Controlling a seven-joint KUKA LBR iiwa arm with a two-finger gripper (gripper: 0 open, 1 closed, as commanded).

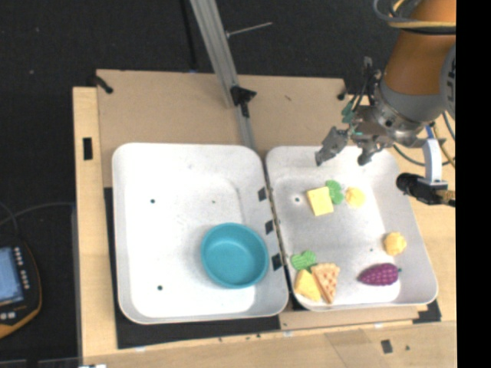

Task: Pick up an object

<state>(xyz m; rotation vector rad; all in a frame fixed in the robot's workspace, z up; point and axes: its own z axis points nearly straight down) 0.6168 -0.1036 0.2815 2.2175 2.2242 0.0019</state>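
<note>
Dark floor rings the tan bench (153, 106). My fingers (328, 146) hang spread and bare, gripper (347, 151) over the right bin's (414, 282) far edge. Nearest below sits a yellow block (320, 202), green piece (335, 189) touching it; I might nudge both and pinch neither. A blue bowl (234, 254) lies in the left bin (146, 175).
</note>
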